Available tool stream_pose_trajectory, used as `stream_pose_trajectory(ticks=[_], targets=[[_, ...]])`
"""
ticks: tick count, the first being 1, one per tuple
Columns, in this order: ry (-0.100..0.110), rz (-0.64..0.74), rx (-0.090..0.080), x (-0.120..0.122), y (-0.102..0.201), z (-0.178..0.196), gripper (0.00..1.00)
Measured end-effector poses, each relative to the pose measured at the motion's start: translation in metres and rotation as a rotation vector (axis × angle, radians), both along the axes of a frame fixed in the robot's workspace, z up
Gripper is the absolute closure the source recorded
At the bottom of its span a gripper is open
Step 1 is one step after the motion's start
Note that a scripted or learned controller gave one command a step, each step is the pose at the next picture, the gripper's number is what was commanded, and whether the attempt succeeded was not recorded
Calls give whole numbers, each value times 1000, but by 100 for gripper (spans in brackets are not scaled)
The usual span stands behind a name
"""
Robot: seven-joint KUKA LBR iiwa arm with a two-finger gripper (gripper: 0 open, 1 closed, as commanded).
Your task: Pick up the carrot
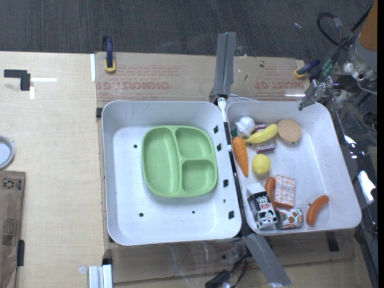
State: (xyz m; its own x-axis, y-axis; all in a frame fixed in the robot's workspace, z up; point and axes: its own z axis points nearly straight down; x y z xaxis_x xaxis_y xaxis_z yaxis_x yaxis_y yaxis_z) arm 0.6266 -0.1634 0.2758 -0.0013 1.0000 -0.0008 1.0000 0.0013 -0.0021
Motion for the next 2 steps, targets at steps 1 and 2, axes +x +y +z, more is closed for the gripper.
stream_pose_trajectory(ticks=[1, 2], targets=[[1, 195, 1, -63, 56, -115, 0], [0, 190, 1, -63, 55, -106, 100]])
